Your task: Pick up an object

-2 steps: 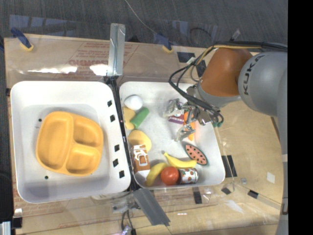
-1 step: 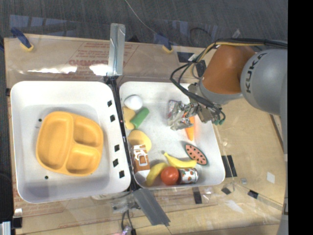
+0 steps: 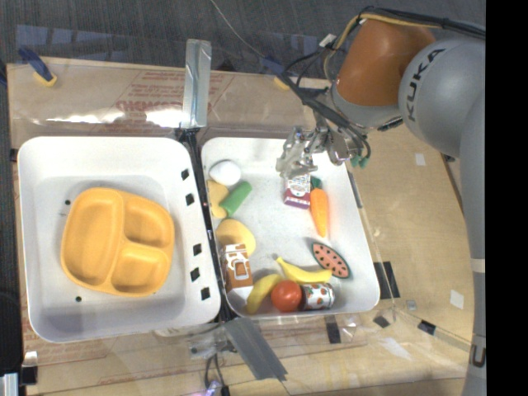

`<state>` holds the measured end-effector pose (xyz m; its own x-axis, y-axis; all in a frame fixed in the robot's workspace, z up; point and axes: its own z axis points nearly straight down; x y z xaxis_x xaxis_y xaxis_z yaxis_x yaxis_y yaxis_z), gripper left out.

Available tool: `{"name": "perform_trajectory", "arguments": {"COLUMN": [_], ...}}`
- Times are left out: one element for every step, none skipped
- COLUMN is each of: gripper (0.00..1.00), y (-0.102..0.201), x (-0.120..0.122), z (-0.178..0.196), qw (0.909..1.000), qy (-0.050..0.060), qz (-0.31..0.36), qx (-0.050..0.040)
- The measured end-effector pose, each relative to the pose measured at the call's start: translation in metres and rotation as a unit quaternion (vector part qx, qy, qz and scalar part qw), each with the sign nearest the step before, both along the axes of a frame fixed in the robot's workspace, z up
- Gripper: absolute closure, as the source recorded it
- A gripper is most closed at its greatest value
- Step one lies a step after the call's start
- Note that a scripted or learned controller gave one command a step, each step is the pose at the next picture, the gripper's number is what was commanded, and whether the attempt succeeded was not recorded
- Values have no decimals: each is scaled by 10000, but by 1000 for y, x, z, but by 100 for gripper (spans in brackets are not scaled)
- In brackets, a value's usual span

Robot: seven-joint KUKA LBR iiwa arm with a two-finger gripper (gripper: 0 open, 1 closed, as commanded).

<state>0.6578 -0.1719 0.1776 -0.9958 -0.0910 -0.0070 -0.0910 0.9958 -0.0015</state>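
Note:
My gripper (image 3: 295, 160) hangs over the back of the right bin (image 3: 360, 221), just above a small purple and white packet (image 3: 297, 191). An orange carrot (image 3: 319, 209) lies right beside the packet. Further forward lie a watermelon slice (image 3: 330, 259), a banana (image 3: 302, 272), a red tomato (image 3: 286, 295) and a small can (image 3: 318, 297). Near the bin's left wall sit a white egg (image 3: 224, 172), a green cylinder (image 3: 236, 198) and a brown carton (image 3: 238, 266).
The left bin (image 3: 49, 159) holds a yellow divided tray (image 3: 117, 241). A grey divider strip (image 3: 196, 85) rises between the bins at the back. The arm's orange band (image 3: 375, 60) and grey body sit at the upper right.

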Motion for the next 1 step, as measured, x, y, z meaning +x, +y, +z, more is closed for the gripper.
{"name": "perform_trajectory", "arguments": {"gripper": [100], "y": [52], "x": [1], "z": [76], "qw": [9907], "qy": [-12], "qz": [-1358], "qx": [8]}}
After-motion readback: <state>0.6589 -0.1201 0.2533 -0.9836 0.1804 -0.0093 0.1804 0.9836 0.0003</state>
